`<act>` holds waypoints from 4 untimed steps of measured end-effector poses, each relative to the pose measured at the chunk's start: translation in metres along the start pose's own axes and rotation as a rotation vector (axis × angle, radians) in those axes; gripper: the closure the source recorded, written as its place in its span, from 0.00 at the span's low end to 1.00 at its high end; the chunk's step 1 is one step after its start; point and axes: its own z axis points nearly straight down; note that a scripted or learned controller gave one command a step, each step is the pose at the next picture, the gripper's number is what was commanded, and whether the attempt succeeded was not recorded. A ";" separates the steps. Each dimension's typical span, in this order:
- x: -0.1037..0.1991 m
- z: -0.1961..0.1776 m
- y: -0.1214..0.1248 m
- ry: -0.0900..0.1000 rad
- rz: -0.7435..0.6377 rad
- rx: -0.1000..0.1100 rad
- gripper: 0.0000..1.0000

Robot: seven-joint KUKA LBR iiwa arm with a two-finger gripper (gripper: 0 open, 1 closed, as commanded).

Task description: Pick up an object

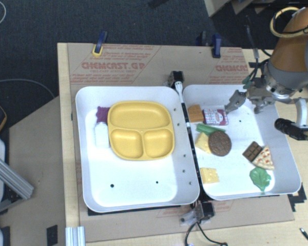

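My gripper [245, 105] hangs over the far part of the right bin [287, 152], reaching in from the right. Its two fingers [233, 102] stand apart, open, with nothing between them. Just left of it lie a red and white packet [215, 117] and an orange-brown block [195, 114]. Nearer the front are a green piece [209, 129], a round brown cookie [219, 143], a pale yellow wedge [201, 143], a yellow cheese square [209, 175], a chocolate piece [252, 150], a pizza slice [265, 159] and a green leaf [260, 178].
The left bin [138, 188] holds a yellow divided plate [141, 129] and a purple and white bottle [101, 127] by its left wall. A black divider [187, 132] runs between the bins. Clamps [98, 49] grip the bench's far edge.
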 end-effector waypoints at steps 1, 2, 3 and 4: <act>0.000 -0.009 0.003 -0.002 -0.003 -0.015 0.00; -0.009 0.039 0.003 -0.002 -0.002 -0.010 0.00; -0.008 0.089 0.004 -0.001 -0.002 -0.015 0.00; -0.008 0.073 0.007 -0.002 -0.003 -0.027 1.00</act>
